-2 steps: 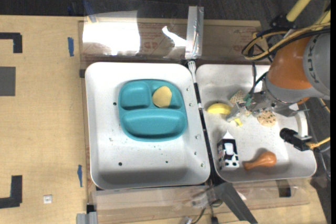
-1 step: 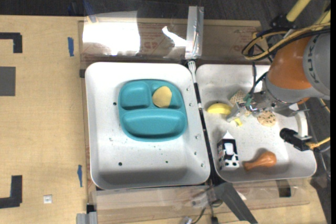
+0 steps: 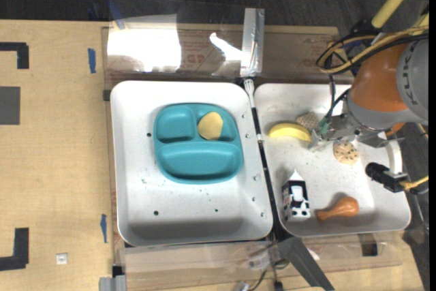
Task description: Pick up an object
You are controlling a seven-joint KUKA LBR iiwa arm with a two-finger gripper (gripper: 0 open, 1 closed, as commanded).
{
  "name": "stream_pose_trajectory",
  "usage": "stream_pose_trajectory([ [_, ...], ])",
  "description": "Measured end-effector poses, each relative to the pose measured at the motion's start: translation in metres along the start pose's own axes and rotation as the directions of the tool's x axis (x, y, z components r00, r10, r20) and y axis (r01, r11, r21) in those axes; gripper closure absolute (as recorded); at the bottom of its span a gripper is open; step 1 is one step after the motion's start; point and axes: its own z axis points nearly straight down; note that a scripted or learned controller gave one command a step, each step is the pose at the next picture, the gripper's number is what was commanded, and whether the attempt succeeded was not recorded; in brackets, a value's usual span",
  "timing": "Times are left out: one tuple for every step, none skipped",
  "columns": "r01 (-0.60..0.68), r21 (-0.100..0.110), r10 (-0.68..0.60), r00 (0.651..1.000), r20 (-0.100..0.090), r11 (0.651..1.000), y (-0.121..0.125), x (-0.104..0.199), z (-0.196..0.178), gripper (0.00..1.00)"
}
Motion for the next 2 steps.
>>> stream_pose_trajectory([
  [-0.275, 0.012, 0.275, 0.962, -0.001, 0.961, 0.0166, 0.0024, -0.0044, 1.0],
  [-0.275, 0.012, 0.275, 0.962, -0.001, 0.961, 0.0165, 0.0023, -0.0044, 0.0],
])
